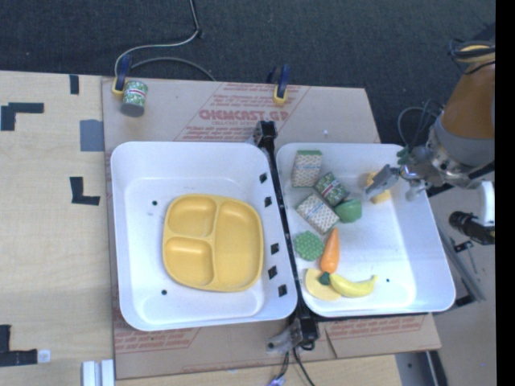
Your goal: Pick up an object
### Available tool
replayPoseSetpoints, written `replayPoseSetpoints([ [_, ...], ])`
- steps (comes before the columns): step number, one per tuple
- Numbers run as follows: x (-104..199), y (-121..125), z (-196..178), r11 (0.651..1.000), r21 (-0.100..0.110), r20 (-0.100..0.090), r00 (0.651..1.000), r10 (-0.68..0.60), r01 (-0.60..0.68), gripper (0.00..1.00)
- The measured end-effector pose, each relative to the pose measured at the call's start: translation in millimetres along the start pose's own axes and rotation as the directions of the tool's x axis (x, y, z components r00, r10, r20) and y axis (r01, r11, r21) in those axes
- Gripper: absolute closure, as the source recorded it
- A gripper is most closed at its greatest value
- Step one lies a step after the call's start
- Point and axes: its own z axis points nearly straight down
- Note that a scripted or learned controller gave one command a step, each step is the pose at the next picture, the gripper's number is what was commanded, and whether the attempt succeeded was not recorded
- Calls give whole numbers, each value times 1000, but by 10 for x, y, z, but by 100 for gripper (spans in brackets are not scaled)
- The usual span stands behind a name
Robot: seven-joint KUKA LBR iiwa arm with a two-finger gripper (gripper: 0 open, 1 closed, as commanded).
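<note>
The gripper (385,182) hangs over the upper right part of the right bin (418,248), its two fingers angled toward the bin's middle; a small yellowish piece (381,193) shows at the fingertips, but whether the fingers are apart, together or pinched on that piece cannot be told from this slanted view, so nothing should be counted as held. No single object is named, so any of the toys qualifies, and they lie to the left of and below the gripper. Nearest, just to its left, is a green round piece (350,211) touching a dark green can (331,189) and a patterned box (318,213); a second patterned box (306,169) sits farther left near the bin's top. Below these are a green disc (308,245), an orange carrot (330,252) and, well apart toward the bin's lower edge, a banana (354,285) beside a pale yellow slice (316,286). To do the step well, I would judge it best to choose an object with free space on both sides: the crowded can-and-box cluster risks fingers landing on neighbours, whereas the carrot or banana offers a narrow body to straddle across its short axis. Descend straight, close only once the fingers flank it, and lift clear of the bin wall. The left bin (137,215), holding a yellow divided plate (213,242), lies far to the left.
</note>
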Motion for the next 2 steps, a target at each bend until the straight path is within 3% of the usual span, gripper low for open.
replayPoseSetpoints([
  [1,379,-102,1088,1000,-10,1,1000,-1,1,0],
  [2,786,-738,1126,1000,-4,1,1000,1,-1,0],
])
